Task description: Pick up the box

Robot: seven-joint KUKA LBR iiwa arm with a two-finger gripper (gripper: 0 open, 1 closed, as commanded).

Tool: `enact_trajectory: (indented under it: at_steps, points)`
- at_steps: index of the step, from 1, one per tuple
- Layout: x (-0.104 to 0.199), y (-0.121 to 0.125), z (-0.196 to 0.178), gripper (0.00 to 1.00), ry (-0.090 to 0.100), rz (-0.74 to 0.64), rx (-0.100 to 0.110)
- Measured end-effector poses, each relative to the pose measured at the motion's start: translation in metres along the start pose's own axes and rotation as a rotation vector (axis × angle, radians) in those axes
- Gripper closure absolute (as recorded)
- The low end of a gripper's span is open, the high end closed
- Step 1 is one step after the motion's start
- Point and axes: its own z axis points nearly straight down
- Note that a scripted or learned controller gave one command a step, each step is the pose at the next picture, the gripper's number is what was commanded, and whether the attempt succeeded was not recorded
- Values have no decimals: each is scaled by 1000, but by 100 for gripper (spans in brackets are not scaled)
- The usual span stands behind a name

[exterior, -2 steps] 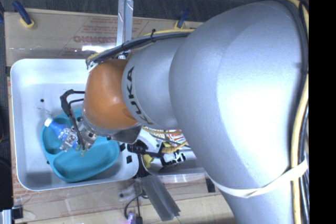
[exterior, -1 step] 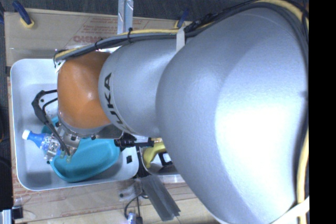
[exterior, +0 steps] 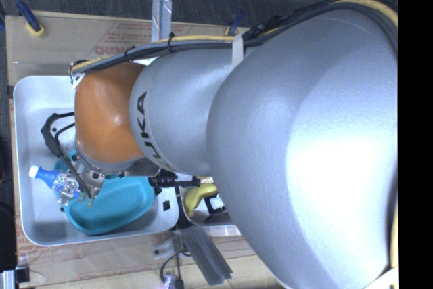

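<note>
My grey arm (exterior: 270,132) with its orange band (exterior: 105,118) covers most of both bins. Below the band, the gripper (exterior: 70,185) hangs low over the left bin (exterior: 27,118). It sits beside a teal rounded object (exterior: 115,206) and a blue-and-white bottle (exterior: 46,174). A small white-and-black piece (exterior: 215,204), possibly part of a box, peeks out under the arm in the right bin, next to a yellow banana-like item (exterior: 197,196). I cannot make out anything held in the gripper.
A black cable loop (exterior: 51,128) lies in the left bin's upper part. The cardboard-covered bench (exterior: 115,34) shows behind the bins, with blue clamps (exterior: 30,17) at its edge. A grey metal bracket (exterior: 203,254) sticks out at the front.
</note>
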Motion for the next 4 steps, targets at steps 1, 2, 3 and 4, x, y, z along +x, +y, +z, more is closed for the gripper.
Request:
enact_trajectory:
  at_steps: [1,2,3,4]
  points:
    - [0,1,-10,100,-1,-3,0]
    - [-1,2,-19,100,-1,-6,-1]
    - [-1,3,-29,100,-2,-9,-2]
    - [-2,4,-39,100,-3,-12,-3]
